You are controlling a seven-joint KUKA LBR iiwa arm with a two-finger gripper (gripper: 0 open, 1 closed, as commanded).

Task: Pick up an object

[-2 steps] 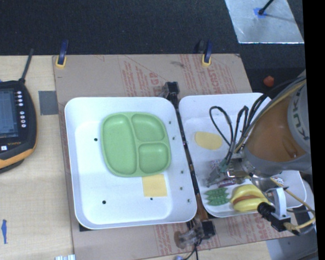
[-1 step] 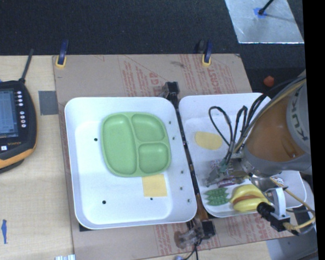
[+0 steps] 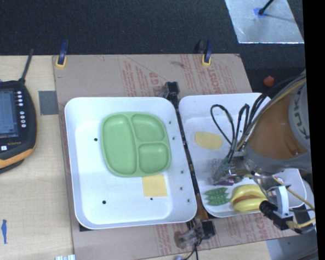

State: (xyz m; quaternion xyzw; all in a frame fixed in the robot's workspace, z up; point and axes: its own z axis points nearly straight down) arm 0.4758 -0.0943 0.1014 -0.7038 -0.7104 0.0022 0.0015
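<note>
Banana (image 3: 247, 197) — beside arm (image 3: 280, 130) lettered "KU"

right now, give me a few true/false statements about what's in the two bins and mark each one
1. The green divided plate lies in the left bin. True.
2. The yellow square piece rests on top of the green plate. False: it lies on the bin floor just below the plate.
3. The green pea pod is in the right bin. True.
4. The pale yellow oval piece lies in the left bin. False: it is in the right bin, near its upper left.
5. The arm reaches over the left bin. False: it is over the right bin.
</note>
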